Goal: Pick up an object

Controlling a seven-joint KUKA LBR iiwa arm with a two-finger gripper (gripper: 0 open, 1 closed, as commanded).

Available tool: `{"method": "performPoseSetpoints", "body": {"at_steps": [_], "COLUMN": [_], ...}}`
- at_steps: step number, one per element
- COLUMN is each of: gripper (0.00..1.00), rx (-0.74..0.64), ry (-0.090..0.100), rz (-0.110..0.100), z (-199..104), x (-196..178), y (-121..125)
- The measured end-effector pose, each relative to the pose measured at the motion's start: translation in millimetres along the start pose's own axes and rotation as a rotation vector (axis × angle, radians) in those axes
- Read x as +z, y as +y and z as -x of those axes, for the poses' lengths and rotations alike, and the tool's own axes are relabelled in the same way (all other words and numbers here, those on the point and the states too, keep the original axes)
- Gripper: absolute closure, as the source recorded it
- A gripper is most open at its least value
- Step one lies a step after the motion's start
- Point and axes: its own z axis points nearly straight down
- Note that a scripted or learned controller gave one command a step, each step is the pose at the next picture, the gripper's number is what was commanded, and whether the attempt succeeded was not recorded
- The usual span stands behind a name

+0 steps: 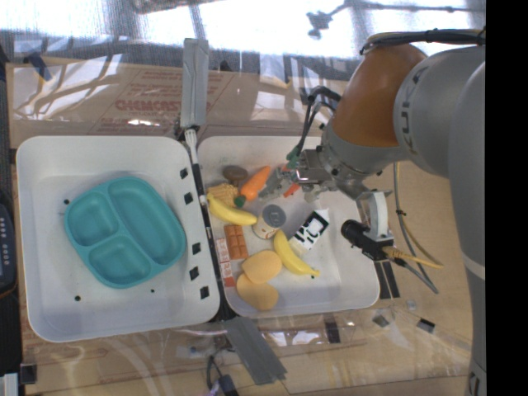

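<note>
Camera view has my gripper (pixel 293 176) low over the upper part of the right bin (pixel 356 291), reaching in from the right, with my grey wrist and orange band crowding the space above it. From this slanted angle I cannot tell how it is set, nor whether it has hold of anything; nothing reads as clearly caught.

Closest to me is the orange carrot (pixel 256 181), lying tilted just to the left, its green end pointing down toward the corn cob (pixel 223 193). A small brown lump (pixel 235 173) sits just beside the carrot's upper side. Below them lies one yellow banana (pixel 232 213), then a grey round disc (pixel 273 216) and a black-and-white card (pixel 310 230). A second banana (pixel 292 254), a waffle-like block (pixel 236 242) and two pale orange rounds (pixel 260 279) lie nearer the bin's front.

I judge the carrot my best target: it is near and has open floor on one side. To do it well, I should line up across its narrow width rather than along its length, come down straight, and keep off the brown lump and the corn, since a sideways nudge would roll it away.

Well apart, the left bin (pixel 33 221) holds a teal divided plate (pixel 124 231).
</note>
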Motion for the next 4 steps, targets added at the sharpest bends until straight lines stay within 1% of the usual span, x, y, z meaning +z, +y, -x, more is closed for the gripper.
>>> {"method": "performPoseSetpoints", "body": {"at_steps": [1,2,3,4], "gripper": [0.00,1.00,1.00,1.00], "rx": [0.142,0.137,0.295,0.133], "ry": [0.001,0.000,0.000,0.001], "rz": [-0.004,-0.001,0.010,0.004], "z": [15.4,15.0,39.8,22.5], "x": [126.2,115.2,127.8,78.4], "y": [-64.9,-63.2,-20.8,13.4]}}
